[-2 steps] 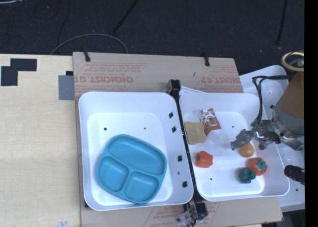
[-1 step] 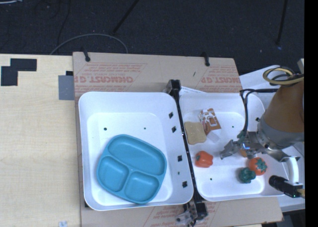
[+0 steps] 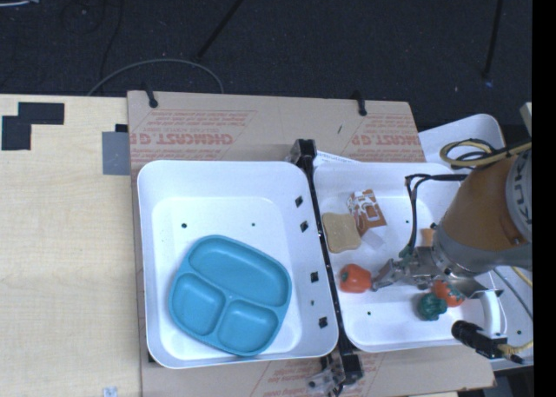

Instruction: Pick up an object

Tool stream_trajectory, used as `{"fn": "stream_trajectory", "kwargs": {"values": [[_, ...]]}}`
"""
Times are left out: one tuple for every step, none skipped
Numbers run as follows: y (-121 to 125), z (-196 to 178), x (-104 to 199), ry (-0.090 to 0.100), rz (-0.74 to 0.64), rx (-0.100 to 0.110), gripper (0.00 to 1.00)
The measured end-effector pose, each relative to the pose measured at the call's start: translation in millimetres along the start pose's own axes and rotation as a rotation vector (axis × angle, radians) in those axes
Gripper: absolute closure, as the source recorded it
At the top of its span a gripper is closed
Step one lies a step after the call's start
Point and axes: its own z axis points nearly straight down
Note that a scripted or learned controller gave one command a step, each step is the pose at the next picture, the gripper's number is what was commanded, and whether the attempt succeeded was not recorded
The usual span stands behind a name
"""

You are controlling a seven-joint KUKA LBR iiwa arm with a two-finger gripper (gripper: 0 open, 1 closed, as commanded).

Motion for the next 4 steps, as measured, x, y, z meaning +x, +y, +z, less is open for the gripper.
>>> {"fn": "stream_trajectory", "kwargs": {"values": [[1, -13, -1, -0.001, 0.005, -0.003, 1.0], [-1, -55, -2, -0.003, 0.002, -0.009, 1.0], [-6, -115, -8, -0.004, -0.001, -0.012, 1.0], [-6, -130, -9, -0.003, -0.002, -0.009, 1.0]]}}
